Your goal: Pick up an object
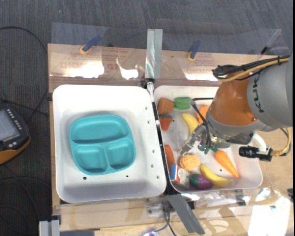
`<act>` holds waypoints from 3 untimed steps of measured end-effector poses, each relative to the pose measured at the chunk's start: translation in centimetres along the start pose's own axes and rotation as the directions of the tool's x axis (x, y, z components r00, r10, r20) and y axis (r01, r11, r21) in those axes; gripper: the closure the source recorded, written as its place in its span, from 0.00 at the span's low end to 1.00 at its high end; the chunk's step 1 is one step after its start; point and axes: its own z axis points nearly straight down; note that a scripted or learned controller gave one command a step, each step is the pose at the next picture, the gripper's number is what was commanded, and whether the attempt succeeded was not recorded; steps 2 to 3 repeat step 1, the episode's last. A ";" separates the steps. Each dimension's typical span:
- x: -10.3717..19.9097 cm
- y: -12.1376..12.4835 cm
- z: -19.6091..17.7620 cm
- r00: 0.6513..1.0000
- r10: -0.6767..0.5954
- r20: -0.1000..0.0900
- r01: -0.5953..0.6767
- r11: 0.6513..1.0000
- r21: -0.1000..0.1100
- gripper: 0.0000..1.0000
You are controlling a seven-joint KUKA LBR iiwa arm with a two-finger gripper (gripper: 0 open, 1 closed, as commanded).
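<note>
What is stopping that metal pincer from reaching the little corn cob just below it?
Nothing visible. The pincer hangs just above the corn cob in the right bin, with only bare bin floor between them.

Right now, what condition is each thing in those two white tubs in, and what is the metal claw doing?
Teal divided tray: flat in the left bin, nothing in its compartments.
Gripper: low in the right bin, over the toy food; nothing visibly between its fingers.
Corn: lying just below the gripper.
Carrot: lying free.
Lower banana: lying free.
Upper banana: lying free, partly under the arm.
</note>
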 end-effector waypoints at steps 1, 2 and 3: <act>-1.0 0.2 0.2 0.968 0.251 -0.014 -0.251 0.968 0.006 1.00; -1.0 0.2 0.2 0.968 0.251 -0.014 -0.251 0.968 0.006 1.00; -1.0 0.2 0.2 0.968 0.251 -0.014 -0.251 0.968 0.006 1.00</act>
